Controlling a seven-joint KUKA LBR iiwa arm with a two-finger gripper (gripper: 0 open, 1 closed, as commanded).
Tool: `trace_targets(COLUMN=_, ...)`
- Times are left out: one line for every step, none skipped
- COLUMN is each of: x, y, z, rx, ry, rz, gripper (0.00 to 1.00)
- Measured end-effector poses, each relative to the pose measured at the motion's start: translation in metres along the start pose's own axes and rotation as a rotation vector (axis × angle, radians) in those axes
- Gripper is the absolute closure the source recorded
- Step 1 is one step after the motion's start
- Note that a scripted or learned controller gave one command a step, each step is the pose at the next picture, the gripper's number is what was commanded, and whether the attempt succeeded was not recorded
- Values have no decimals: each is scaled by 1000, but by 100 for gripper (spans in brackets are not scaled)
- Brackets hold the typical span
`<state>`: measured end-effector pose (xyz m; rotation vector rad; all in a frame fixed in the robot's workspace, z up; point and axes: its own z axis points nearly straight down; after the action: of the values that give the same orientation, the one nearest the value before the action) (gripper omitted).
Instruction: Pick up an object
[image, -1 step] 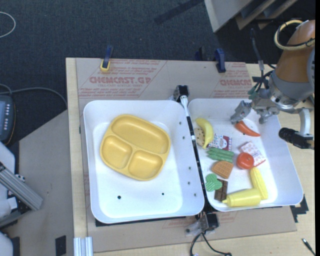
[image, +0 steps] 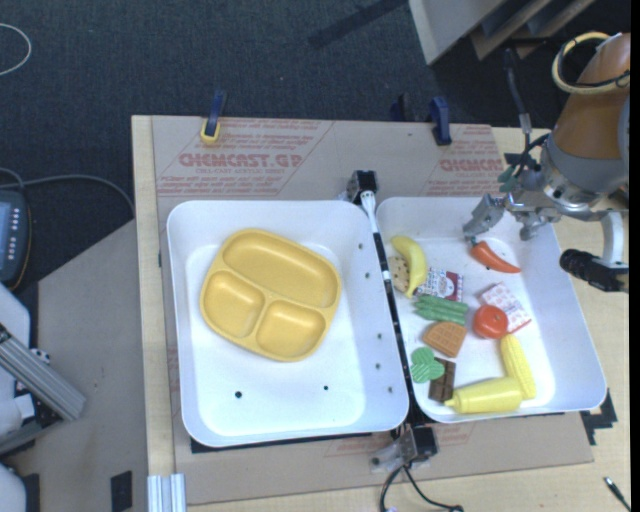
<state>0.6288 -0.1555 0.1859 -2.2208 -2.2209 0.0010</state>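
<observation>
At the right bin's (image: 590, 370) near edge a yellow bottle (image: 488, 397) and corn cob (image: 517, 364) are seen; an orange carrot (image: 495, 258) lies near its far edge. Just above it the gripper (image: 498, 219) is held open and empty; a straight descent is advised, fingers placed either side of the carrot

Arm (image: 592, 110): cut off by the picture's right edge; upper links out of frame.
Gripper (image: 497, 222): jaws blurred, stance unreadable.
Snack packets (image: 505, 306), right bin: print too small to read.
Chocolate piece (image: 442, 380): partly hidden under green toy (image: 427, 364).
</observation>
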Motion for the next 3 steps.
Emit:
trace_targets(x=2, y=-5, z=44, rx=5, ry=1, rz=0, gripper=0)
trace_targets(x=2, y=-4, z=95, rx=-1, ry=1, rz=2, gripper=0)
trace_targets(x=2, y=-3, z=81, rx=-7, ry=-2, rz=1, gripper=100)
